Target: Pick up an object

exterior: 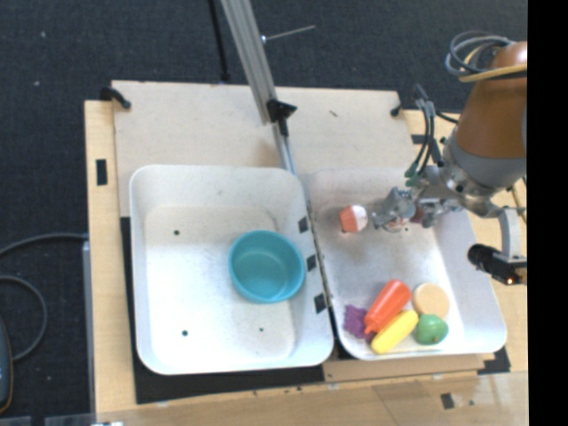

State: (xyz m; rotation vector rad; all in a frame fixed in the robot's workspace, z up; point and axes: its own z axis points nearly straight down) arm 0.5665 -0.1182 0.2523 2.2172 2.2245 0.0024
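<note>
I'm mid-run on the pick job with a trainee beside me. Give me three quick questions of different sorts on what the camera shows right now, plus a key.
1. True or false: the blue bowl lies in the right bin.
2. Which item lies nearest the gripper? A) carrot B) the small orange and white piece C) green ball
3. Fill in: the carrot, banana, green ball, tan disc and purple piece cluster at the right bin's ____ end.

Key: 1 false, it lies in the left bin. 2 B, just to the gripper's left in view. 3 near (bottom of the view).
</note>
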